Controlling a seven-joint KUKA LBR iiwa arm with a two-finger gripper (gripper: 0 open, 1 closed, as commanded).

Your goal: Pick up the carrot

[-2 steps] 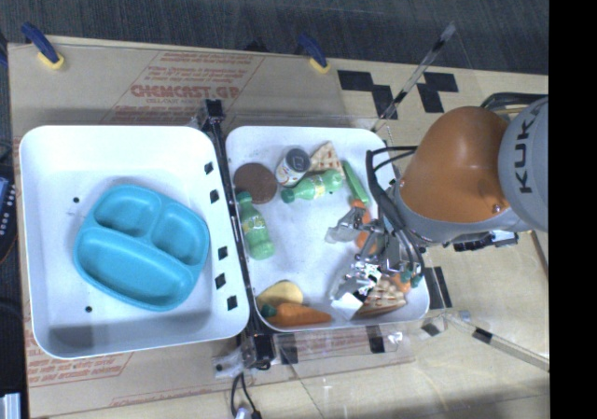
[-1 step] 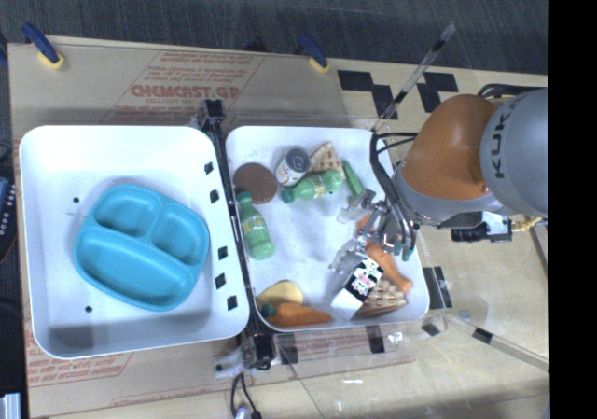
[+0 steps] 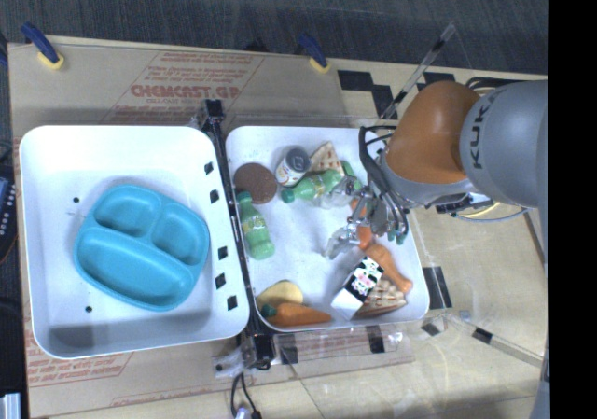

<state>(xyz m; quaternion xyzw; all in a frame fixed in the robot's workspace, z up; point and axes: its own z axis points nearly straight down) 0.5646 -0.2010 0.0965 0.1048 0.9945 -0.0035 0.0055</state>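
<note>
An orange carrot lies along the front wall of the right bin, beside a yellow rounded piece. My gripper hangs low over the bin's right side, up and to the right of that carrot and apart from it. Directly beneath the gripper a second orange tapered piece lies slanted toward the bin's right corner; the gripper looks close to its upper end, and contact is unclear. The grey arm with its orange band hides the bin's right rim.
The right bin also holds a brown disc, a can, a sandwich wedge, two green bottles, a cow-patterned carton and a pizza slice. A blue divided tray lies in the left bin.
</note>
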